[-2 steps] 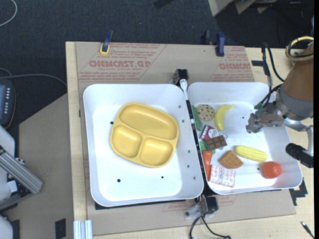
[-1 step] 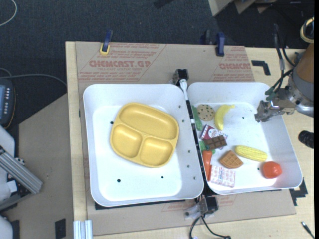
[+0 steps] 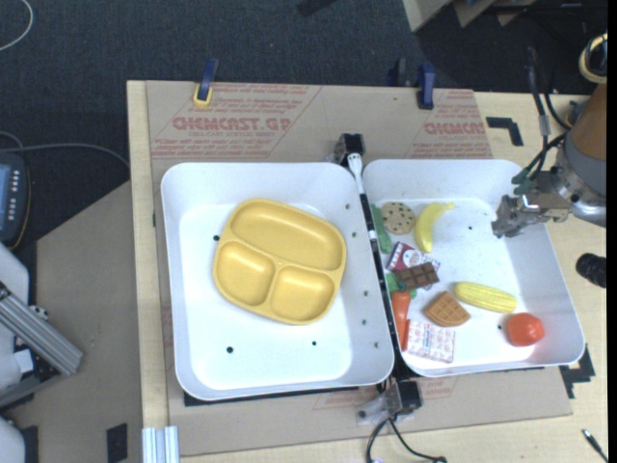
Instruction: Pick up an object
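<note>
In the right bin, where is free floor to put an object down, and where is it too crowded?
Free: the right bin's floor between banana, corn and gripper, plus the far strip above the cookie. Crowded: the left side, from cookie to carrot and waffle.

Bench (image 3: 289,114): flat board top, tan, printed with red lettering, a blue clamp (image 3: 425,85) and a yellow-tipped clamp (image 3: 204,87) on its far edge. Two shallow white bins sit directly on it, side by side, inner rims touching. Left bin (image 3: 193,258) holds a yellow divided plate. Right bin (image 3: 549,258) holds toy food items, mostly along its left and near sides.
</note>
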`<act>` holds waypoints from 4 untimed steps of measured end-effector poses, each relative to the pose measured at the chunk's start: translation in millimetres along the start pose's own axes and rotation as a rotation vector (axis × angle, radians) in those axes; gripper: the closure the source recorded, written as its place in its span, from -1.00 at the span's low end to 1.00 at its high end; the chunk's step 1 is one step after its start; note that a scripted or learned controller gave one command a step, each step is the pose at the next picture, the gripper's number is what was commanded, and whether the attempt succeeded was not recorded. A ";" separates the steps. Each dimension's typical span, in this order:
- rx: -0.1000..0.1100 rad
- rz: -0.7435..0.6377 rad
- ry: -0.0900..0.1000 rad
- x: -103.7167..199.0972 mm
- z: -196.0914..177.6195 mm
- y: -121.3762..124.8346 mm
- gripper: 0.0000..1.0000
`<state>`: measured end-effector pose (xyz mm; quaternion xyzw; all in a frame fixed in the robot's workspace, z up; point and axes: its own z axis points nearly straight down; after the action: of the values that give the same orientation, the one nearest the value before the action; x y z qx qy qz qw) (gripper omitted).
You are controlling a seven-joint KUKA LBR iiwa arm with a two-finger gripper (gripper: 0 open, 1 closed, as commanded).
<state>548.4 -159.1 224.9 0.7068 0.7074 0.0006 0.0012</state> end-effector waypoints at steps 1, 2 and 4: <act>0.005 -0.004 0.004 57.1 -3.3 -16.9 1.00; 0.006 -0.005 0.004 114.0 7.9 -23.3 1.00; 0.007 -0.002 0.002 195.6 6.9 -31.7 1.00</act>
<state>516.6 36.5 217.8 0.7060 0.7082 -0.0011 -0.0019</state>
